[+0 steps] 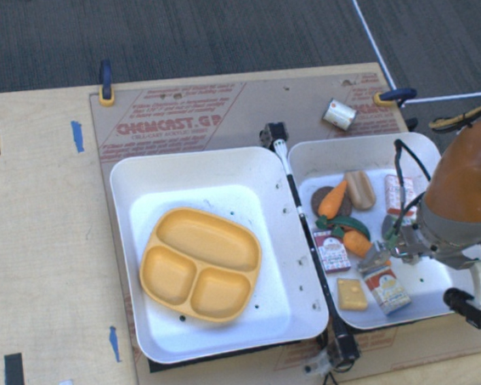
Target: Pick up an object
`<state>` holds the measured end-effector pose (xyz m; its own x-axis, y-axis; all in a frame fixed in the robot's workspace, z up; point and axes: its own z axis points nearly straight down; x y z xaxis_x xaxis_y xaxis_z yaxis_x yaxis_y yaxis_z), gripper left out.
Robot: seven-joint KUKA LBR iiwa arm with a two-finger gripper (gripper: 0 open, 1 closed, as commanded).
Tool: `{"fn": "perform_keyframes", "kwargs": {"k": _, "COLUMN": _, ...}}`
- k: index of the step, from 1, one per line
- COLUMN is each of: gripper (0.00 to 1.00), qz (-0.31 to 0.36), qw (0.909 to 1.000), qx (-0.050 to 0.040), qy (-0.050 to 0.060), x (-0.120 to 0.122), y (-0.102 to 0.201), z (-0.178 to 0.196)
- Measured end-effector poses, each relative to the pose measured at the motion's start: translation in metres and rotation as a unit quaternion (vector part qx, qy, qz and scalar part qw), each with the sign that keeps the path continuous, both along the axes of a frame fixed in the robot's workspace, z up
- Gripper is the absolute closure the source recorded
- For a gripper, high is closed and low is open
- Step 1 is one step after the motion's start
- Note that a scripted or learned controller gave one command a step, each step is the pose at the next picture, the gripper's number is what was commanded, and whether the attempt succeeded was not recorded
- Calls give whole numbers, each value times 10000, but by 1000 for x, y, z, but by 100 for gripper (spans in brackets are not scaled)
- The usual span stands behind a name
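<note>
Yellow tray [201, 264] in left bin [128, 182]; toys crowd right bin [419, 145].

Materials and finish

Glossy yellow plastic tray [199, 264] in smooth white plastic bin [130, 199] — on matt brown printed board [215, 113]; pale wood bench [42, 251].

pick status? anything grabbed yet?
Done: the grey arm with the orange band has reached into the right white bin. In hand: its end effector sits low among the toys, right beside the small red-and-white carton and the orange carrot; nothing visibly lifted. Left: secure an object and raise it clear. The yellow three-compartment plate lies in the left white bin.
</note>
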<state>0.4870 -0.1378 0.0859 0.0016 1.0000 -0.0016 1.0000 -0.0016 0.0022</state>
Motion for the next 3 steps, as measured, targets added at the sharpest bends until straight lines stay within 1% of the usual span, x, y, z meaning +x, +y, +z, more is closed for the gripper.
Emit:
{"fn": "perform_keyframes", "kwargs": {"k": 1, "gripper": 100, "qz": 1, "qw": 10000, "qx": -12, "qy": -33, "x": 2, "y": 0, "z": 11}}
{"fn": "perform_keyframes", "kwargs": {"k": 2, "gripper": 100, "qz": 18, "qw": 10000, "qx": 10, "qy": 0, "x": -7, "y": 66, "z": 99}}
{"fn": "perform_keyframes", "kwargs": {"k": 3, "gripper": 100, "qz": 19, "qw": 10000, "qx": 12, "qy": 6, "x": 43, "y": 151, "z": 120}}
